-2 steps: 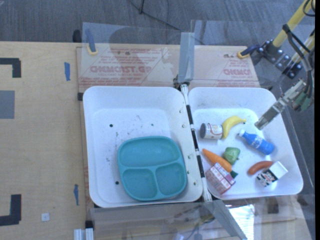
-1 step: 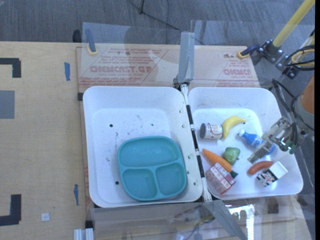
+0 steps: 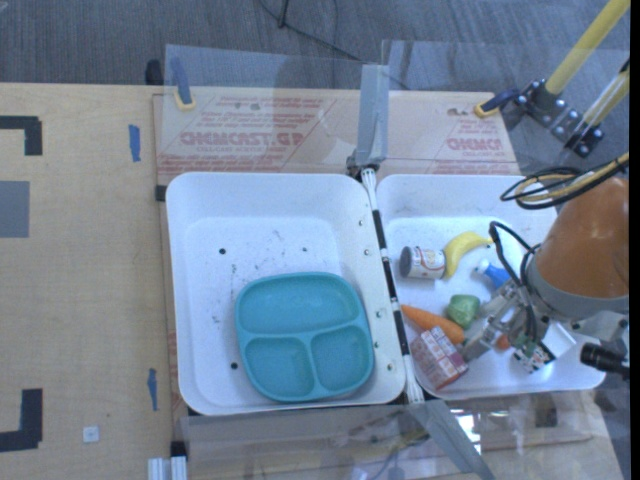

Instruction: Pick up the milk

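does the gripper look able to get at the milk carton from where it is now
Probably yes. The gripper hangs just right of the milk carton, which lies near the right bin's front edge with its top uncovered. The carrot beside it is the only close crowding.

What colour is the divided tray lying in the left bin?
The divided tray is light turquoise blue, plain with no pattern. It shows best in the camera view, lying in the left bin.

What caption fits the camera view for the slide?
KUKA arm's pincer hovers by the milk carton in the right bin; teal tray sits in the left bin.
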Available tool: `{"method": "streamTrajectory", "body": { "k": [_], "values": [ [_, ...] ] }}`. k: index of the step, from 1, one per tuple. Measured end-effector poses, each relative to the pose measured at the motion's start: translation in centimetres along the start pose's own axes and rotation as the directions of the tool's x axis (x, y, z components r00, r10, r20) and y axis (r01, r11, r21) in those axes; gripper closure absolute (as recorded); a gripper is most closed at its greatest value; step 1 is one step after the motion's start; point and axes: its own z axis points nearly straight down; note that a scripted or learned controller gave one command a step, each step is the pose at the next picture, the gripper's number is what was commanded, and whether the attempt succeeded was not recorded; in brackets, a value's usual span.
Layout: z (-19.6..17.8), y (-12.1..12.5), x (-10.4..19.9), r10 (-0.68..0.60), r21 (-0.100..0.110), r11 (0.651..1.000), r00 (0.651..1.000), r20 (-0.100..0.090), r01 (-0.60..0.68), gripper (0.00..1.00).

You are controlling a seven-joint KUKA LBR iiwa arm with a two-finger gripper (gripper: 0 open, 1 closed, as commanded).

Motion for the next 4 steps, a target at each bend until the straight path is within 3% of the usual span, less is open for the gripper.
{"method": "streamTrajectory", "body": {
  "k": [1,2,3,4],
  "values": [
    [-8.2,-4.3,-3.2,0.212,0.007,0.977,0.977,-0.006,-0.212,0.0],
    [-6.6,1.9,1.8,0.081,0.006,0.997,0.997,-0.01,-0.081,0.0],
    [-21.5,-2.3,-1.9,0.233,0.007,0.972,0.972,-0.005,-0.233,0.0],
    [-9.4,-5.4,-4.1,-0.031,0.005,0.999,0.999,-0.009,0.031,0.0]
  ]
}}
